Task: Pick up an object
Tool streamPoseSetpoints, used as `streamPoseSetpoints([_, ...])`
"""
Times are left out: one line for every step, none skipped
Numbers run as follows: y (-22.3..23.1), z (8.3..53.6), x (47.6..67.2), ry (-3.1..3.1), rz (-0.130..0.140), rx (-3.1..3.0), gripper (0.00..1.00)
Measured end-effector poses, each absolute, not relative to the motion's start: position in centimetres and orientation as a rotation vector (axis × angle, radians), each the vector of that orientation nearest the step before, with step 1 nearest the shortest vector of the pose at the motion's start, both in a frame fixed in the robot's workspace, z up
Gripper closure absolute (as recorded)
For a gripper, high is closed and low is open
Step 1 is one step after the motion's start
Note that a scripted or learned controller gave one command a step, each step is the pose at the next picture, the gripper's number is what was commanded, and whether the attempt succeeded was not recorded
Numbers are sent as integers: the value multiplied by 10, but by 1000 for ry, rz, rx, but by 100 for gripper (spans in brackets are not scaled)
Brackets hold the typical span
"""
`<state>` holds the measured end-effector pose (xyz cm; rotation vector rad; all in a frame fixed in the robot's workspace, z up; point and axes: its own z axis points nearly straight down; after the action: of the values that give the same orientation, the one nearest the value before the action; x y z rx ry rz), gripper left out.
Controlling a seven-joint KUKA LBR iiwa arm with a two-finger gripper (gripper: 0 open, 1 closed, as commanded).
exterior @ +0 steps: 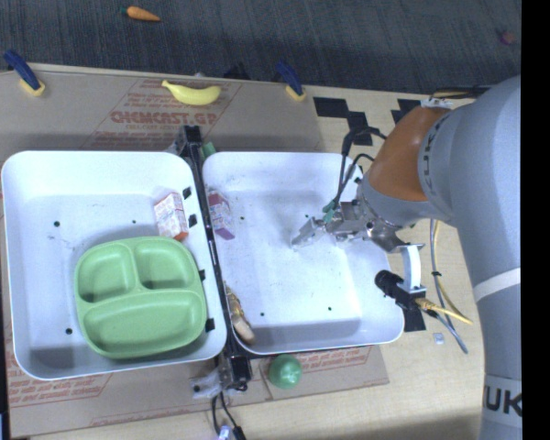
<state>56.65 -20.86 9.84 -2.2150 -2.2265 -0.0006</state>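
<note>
Camera view, looking down at a slant on the desk (412,401).

Left bin (37,181): a green divided tray (142,293) sits in its lower half, three compartments, nothing in them. A small red-and-white packet (170,214) lies just above the tray, near the bin's right wall. Rest of the floor is bare white.

Right bin (284,168): another small red-and-white packet (219,212) at the upper left, close to the divider between the bins. A tan, elongated object (238,322) rests on the lower left rim, partly over the edge; what it is, hard to say at this size.

Arm (467,181) comes in from the right, orange band above the wrist, over the right bin's right side. The tool (304,235) hangs low in the middle of the right bin, silver fingers pointing left. Fingertips look close together with nothing visible between them, but they are small and blurred, so released or clenched: cannot tell. No object is seen in its grasp; the nearest item, the right bin's packet, lies well apart to its left.

Outside the bins: a yellow banana (192,92) on the cardboard (119,117) above the bins, a green ball (284,371) just below the right bin, blue clamps (24,71) at the cardboard's top corners, a small orange thing (143,13) on the dark floor (257,16).
</note>
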Motion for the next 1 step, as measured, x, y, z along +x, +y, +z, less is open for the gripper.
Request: streamPoseSetpoints([-205,92,511,-2227,4,-2211,0])
